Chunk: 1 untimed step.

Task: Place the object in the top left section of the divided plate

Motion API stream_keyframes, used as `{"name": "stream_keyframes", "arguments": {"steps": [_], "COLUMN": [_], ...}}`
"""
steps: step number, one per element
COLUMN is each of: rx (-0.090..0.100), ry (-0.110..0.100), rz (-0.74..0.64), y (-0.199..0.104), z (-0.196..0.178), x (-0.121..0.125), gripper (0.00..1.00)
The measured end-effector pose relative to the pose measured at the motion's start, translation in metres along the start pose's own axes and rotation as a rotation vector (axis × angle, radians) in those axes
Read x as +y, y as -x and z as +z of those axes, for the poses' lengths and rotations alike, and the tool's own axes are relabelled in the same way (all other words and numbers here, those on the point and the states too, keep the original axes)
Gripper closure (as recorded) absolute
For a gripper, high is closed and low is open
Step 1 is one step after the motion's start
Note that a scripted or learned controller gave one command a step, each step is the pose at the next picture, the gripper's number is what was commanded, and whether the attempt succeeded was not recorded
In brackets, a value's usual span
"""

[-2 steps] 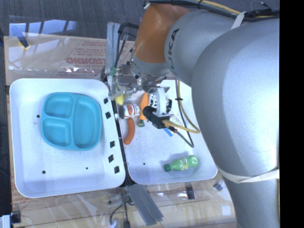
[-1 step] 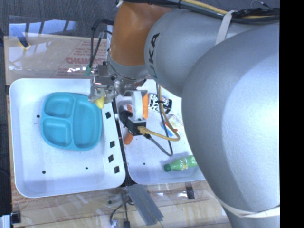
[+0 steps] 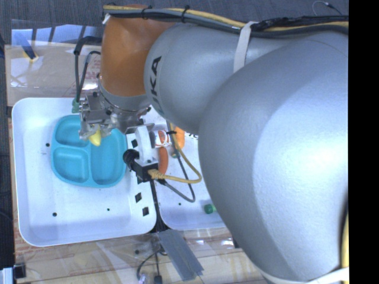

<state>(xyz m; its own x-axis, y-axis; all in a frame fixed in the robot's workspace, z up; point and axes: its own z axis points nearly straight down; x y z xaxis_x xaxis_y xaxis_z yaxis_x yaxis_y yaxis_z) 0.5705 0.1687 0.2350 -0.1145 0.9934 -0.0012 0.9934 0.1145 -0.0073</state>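
Arm [image 3: 260, 129]: grey KUKA body, reaching in from the right and covering most of the right bin and the frame's right half; orange band [image 3: 124, 52] sits above the wrist, upper centre.
Left bin [image 3: 35, 218]: shallow, white, rounded corners; a few small dark dots on its floor.
Right bin [image 3: 183, 218]: white, largely hidden under the arm; only its near-left corner shows.
Divided plate [image 3: 89, 155]: blue, three sections, lying in the upper part of the left bin; its right and upper edge is partly covered by the wrist.
Cables [image 3: 177, 179]: a yellow cable and dark leads loop down from the wrist over the seam between the two bins.
Gripper [image 3: 95, 132]: hangs over the upper part of the plate, near the divider between its upper sections; finger spacing cannot be made out at this angle.
Object [image 3: 95, 138]: small, yellow, at the gripper tip, over the plate's upper area; whether it is clamped or lying on the plate cannot be told.
Green item [image 3: 208, 207]: small, on the right bin floor, just beside the arm's edge.
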Motion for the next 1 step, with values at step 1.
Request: {"name": "stream_keyframes", "arguments": {"steps": [1], "rx": [0.000], "ry": [0.000], "rz": [0.000], "y": [0.0002], "z": [-0.0001], "x": [0.0001], "gripper": [0.00]}}
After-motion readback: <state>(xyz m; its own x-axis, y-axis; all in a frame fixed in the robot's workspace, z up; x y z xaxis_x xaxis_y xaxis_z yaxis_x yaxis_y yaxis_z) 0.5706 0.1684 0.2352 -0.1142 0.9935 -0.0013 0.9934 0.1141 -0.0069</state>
